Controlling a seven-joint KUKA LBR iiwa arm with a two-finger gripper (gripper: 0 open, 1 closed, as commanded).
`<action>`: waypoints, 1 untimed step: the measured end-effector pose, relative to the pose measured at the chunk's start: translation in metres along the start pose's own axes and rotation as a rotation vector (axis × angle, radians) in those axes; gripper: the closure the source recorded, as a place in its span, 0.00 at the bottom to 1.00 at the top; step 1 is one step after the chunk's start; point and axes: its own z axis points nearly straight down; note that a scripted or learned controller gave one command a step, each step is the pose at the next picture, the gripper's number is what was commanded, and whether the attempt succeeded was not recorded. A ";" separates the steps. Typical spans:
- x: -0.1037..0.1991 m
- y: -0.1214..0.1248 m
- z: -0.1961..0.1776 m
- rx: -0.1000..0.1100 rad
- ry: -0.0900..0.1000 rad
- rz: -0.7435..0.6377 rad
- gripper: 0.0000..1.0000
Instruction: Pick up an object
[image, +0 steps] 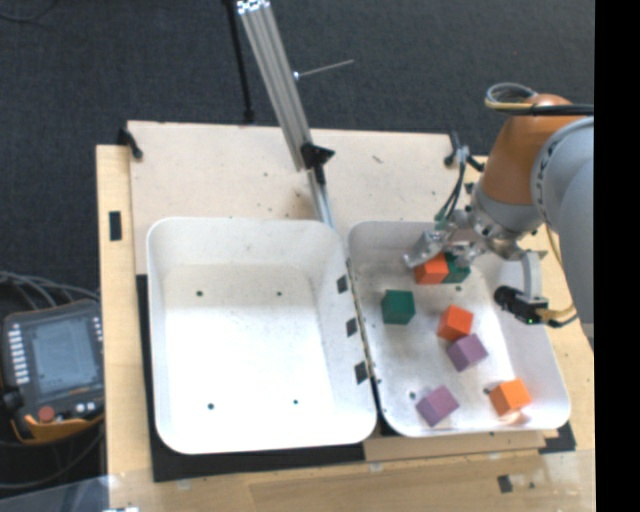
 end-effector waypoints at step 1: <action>-0.001 0.002 -0.011 -0.005 -0.003 -0.001 1.00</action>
